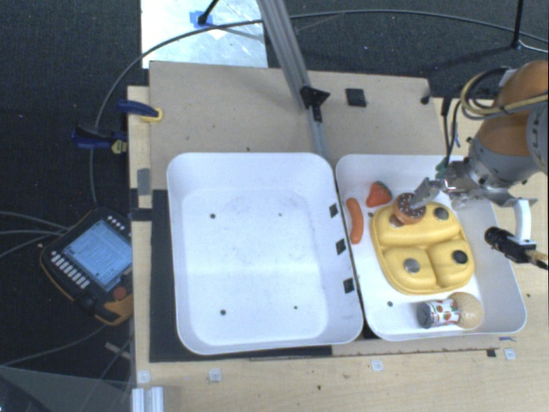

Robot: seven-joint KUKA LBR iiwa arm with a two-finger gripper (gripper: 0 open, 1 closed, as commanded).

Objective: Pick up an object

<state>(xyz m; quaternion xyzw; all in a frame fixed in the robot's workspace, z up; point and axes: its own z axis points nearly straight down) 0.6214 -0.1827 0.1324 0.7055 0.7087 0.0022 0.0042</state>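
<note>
Since the gripper hung right over the brown ring, I took that ring as the object to lift. It sat on the upper left corner of the yellow moulded tray, in the right bin, towards its far side. Whether the gripper was spread or pressed together I could not tell from this angle, nor whether it touched the ring.

My main worry was that the ring rested on the tray's raised surface. A close from a slightly wrong spot might nudge it off the corner towards the red piece just beside it, or clip the tray and drag the whole thing along. I judged the ring small and rounded, likely to squirt out of a shallow pinch.

The orange sausage-shaped piece lay near the tray's left side, close to the wall shared with the left bin, so there was little room on that side. A small can and a pale ball lay touching or nearly so at the near edge, well apart from the ring. Straight up looked the freest way out; the left bin offered broad bare floor, and the counter beyond the bins lay mostly bare
</note>
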